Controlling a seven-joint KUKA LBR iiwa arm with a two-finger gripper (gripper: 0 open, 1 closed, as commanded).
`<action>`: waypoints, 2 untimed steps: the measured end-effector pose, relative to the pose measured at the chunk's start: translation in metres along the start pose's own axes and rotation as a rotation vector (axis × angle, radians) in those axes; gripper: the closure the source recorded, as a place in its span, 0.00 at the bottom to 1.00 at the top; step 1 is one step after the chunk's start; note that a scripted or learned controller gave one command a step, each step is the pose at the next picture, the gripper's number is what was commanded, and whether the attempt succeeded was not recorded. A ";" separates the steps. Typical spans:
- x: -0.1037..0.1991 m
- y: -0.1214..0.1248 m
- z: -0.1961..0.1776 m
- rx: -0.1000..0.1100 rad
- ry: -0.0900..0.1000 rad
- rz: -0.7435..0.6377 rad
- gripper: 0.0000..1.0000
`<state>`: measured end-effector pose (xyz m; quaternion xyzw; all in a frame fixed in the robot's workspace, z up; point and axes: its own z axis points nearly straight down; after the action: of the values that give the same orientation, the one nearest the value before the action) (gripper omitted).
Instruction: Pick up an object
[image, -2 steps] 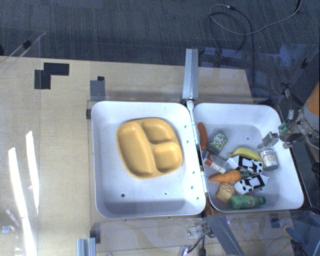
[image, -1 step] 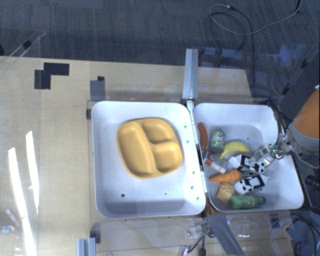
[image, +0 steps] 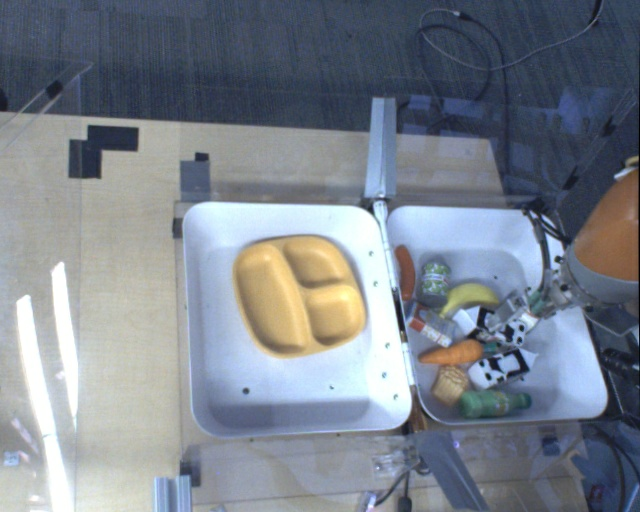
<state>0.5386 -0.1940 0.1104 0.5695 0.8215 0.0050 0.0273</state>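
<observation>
The right bin (image: 560, 385) holds a jumble of toy items: a banana (image: 470, 296), a carrot (image: 452, 352), a red sausage (image: 404, 268), a green-grey ball (image: 434, 278), a black-and-white cow figure (image: 500, 368), a green bottle (image: 493, 403) lying on its side and a tan waffle-like piece (image: 451, 382). My gripper (image: 517, 312) is low in this bin, just right of the banana and above the cow figure. It sits among small black-and-white pieces, which blend with it. Nothing shows clearly held.
The left bin (image: 210, 390) contains a yellow divided plate (image: 298, 294). A metal divider (image: 380, 150) runs between the bins at the back. The arm's orange band (image: 605, 245) hangs over the right bin's right wall. Cables lie on the floor behind.
</observation>
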 end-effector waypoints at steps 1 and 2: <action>-0.010 0.027 0.003 0.006 0.014 0.086 0.00; -0.008 0.053 0.004 0.005 0.010 0.152 0.00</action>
<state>0.5909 -0.1829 0.1087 0.6301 0.7762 0.0077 0.0213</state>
